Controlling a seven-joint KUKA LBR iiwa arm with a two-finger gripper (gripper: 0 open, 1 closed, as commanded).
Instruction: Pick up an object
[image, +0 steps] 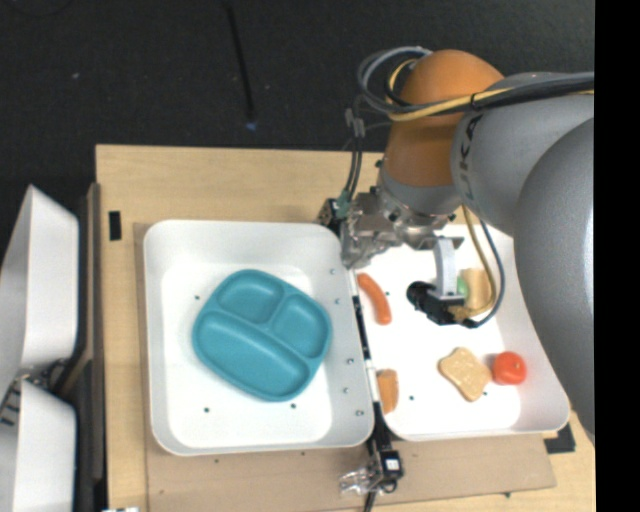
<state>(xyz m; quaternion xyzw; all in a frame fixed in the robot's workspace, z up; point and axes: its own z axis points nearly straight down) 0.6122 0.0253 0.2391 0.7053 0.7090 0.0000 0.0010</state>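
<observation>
Left bin (170, 330): teal tray (262, 334) inside.
Gripper (362, 250): over right bin's (540, 400) left edge; grip state cannot tell.
Sausage (375, 297): just below gripper.
Nugget (387, 389): near divider.
Toast (465, 372), tomato (510, 368): well right.

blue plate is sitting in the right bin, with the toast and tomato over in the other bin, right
Not quite. The camera view shows the blue plate in the left bin, not the right one. The toast and tomato lie in the other bin, the right bin, as you said.
</observation>
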